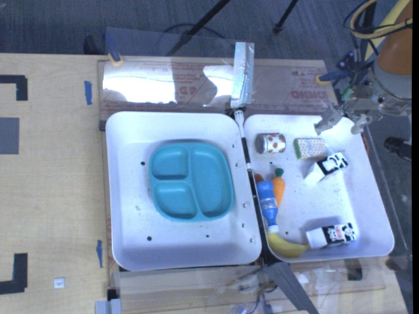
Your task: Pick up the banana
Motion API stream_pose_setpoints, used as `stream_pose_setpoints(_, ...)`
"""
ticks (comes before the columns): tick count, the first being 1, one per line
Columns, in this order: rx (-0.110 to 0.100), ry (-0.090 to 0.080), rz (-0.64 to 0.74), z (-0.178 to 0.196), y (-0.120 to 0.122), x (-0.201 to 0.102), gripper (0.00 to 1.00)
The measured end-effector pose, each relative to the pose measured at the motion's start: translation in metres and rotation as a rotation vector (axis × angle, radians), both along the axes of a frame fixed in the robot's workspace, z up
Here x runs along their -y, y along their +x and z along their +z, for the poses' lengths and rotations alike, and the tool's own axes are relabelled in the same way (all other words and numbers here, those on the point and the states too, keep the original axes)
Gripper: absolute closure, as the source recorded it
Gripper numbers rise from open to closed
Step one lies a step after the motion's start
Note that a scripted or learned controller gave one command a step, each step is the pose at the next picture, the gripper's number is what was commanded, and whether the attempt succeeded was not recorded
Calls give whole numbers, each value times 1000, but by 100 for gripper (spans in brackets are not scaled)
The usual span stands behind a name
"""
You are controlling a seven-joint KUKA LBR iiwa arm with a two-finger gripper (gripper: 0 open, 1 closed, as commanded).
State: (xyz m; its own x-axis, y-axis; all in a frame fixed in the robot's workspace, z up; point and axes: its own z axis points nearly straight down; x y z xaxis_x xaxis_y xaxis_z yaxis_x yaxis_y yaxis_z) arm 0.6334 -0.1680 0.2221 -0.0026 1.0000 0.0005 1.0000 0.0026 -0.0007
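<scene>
Lying at the near edge of the right bin (373, 195), the banana (285, 244) curves along the bin's front-left corner, yellow, its left end just below the cap of a blue bottle (267, 205). Bottle runs lengthwise along the bin's left wall; a small carrot (279, 188) sits touching its right side, green top pointing away from the camera. Just right of the banana, touching or nearly so, a white carton with black cow patches (331, 234) lies on its side. A second cow-patched carton (328, 165) rests tilted near the bin's middle. Toward the far wall: a small can with red dots (270, 143) on its side, and beside it a green-and-patterned packet (309, 147). Left bin (124, 175) holds a teal divided plate (192, 180), three compartments, roughly centred. Gripper (342, 118) hangs over the right bin's far-right corner, well apart from the banana, nothing seen between its fingers; how wide they stand cannot be made out at this angle. Grey arm with orange band (396, 56) enters from upper right, cables looped above it.
</scene>
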Motion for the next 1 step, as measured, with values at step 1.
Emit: stream_pose_setpoints(1, 0, 0, 0, 0, 0, 0, 0)
